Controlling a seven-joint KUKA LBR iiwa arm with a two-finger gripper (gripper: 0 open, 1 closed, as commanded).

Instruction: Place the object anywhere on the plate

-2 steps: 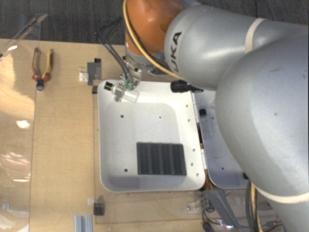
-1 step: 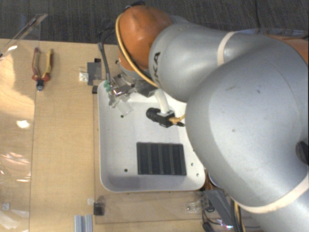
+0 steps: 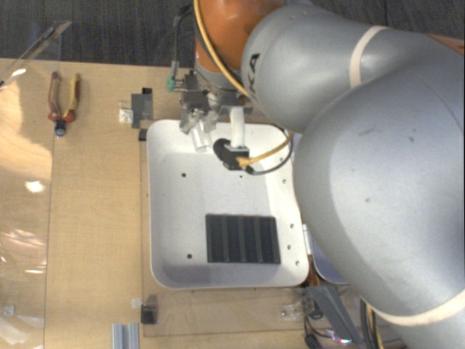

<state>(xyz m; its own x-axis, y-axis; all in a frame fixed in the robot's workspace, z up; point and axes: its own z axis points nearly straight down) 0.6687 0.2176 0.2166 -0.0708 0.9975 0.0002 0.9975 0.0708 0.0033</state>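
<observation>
One risk was noted: the gripper (image 3: 196, 131), closure not discernible, might be brought empty to the black plate (image 3: 242, 238) well below it.

**One fixed camera above the bench (image 3: 94, 217)**

The camera looked down on the bench at a slant from close above — one white bin (image 3: 174, 195) filled the middle of its field. The grey arm (image 3: 378, 158) stretched in from the right and loomed large, nearest the lens, its gripper (image 3: 197, 138) lying high in the frame.
</observation>
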